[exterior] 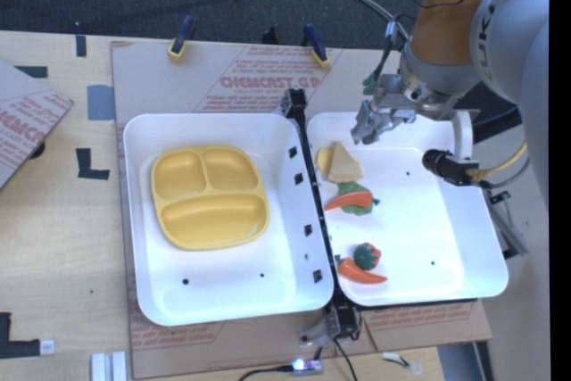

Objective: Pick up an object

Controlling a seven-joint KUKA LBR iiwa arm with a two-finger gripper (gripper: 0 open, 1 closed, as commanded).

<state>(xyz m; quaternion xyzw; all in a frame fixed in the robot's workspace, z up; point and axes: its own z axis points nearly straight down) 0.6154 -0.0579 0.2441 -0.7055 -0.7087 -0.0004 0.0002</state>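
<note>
Looking from above, I report what I see on my screen.
Claw: the claw [368, 131] hangs over the back left part of the right bin [446, 236], just behind the wedge; I see nothing between its fingers, and I cannot tell how far open they are.
Arm: grey metal with an orange band [451, 9], coming in from the right side.
Wedge: one pale yellow wedge-shaped piece [338, 162], looking like toy cheese or bread, near the left wall of the right bin.
Carrots: two orange toy vegetables with green tops, smooth plastic; one [350, 200] lies just in front of the wedge, the other [361, 267] lies near the front left corner.
Tray: one yellow plate [210, 196] with three compartments, glossy, in the left bin [152, 281].
Bins: two shallow white bins, side by side, touching along a black divider.
Worktop: light wood [53, 236] with a cardboard sheet under the bins and two blue-yellow clamps [181, 38] at the back.
</note>
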